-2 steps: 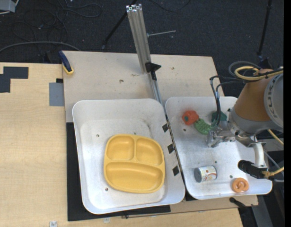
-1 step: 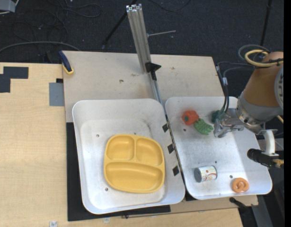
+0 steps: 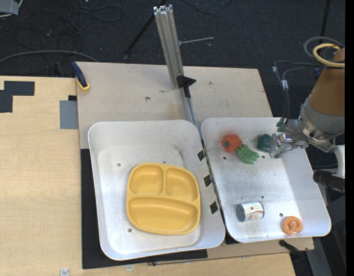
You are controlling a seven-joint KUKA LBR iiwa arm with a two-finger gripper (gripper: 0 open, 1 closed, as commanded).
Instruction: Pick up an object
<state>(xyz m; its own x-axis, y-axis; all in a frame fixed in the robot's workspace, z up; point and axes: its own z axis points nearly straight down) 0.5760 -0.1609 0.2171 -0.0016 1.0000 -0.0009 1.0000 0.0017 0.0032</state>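
Observation:
The right bin (image 3: 303,183) holds several small objects. A red-orange toy (image 3: 231,142) lies near its far left, with a light green ridged piece (image 3: 246,153) just in front of it. A dark green piece (image 3: 264,141) sits right beside my gripper (image 3: 278,145), which hangs low over the bin's far right side. The dark green piece touches or nearly touches the gripper's left side; I cannot tell which. A small can (image 3: 250,211) lies on its side near the front. An orange ring (image 3: 292,225) rests in the front right corner.
The left bin (image 3: 107,154) carries a yellow divided plate (image 3: 163,198). An upright aluminium post (image 3: 170,45) stands behind the bins. Black clips (image 3: 206,180) mark the seam between the two bins. The arm's orange band (image 3: 333,91) is at the right edge.

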